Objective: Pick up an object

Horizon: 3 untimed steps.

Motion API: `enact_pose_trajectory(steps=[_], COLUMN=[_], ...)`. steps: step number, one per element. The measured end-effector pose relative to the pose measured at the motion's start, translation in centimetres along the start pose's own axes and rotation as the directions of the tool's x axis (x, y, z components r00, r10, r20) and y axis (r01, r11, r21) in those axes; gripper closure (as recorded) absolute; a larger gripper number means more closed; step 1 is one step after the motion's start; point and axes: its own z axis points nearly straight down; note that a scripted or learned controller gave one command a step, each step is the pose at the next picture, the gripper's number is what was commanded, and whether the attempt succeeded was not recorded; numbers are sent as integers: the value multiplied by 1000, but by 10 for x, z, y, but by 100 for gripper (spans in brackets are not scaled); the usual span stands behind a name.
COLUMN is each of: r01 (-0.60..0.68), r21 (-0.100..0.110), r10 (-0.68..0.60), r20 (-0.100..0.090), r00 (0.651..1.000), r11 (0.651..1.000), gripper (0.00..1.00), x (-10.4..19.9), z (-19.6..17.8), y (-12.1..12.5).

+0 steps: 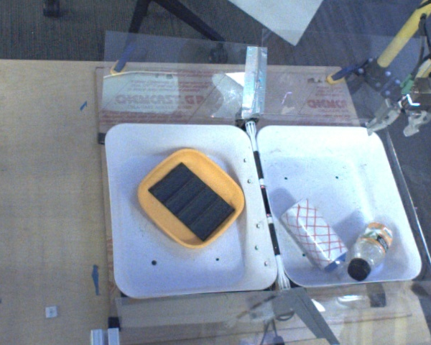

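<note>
While the hand (401, 110) hangs outside the right bin's far right corner, no object sits between its fingers, and whether they are spread or pressed together cannot be told at this size.

Item 1, right bin (330, 146): shallow, white, its bare far half lying nearest the hand.

Item 2, small bottle (366, 254): dark cap, orange label, lying on its side well below the hand, close to the bin's near right wall.

Item 3, red-and-white checked carton (314, 230): lying flat just beside the bottle, on the side away from the hand; contact between the two cannot be confirmed.

Item 4, orange dish (190, 196): holding a dark ribbed pad, in the left bin (129, 157), farthest from the hand.

Risk note, as judgement: the bottle, being round, may roll from a closing pinch; its place near the wall may leave one finger striking the rim. The carton may crumple or slide. The dish looks too broad for a two-finger grip.
</note>
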Motion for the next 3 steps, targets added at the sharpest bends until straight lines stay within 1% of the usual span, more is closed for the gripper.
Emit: enact_pose_trajectory(steps=[1,2,3], r01=[410,465,560], r21=[-2,-8,-3], r10=[-410,-465,-560], r20=[2,6,4], r00=[912,885,828], r11=[912,885,828], gripper=[0,0,0], x=[57,118,135], z=[117,181,84], y=[-32,-44,-30])
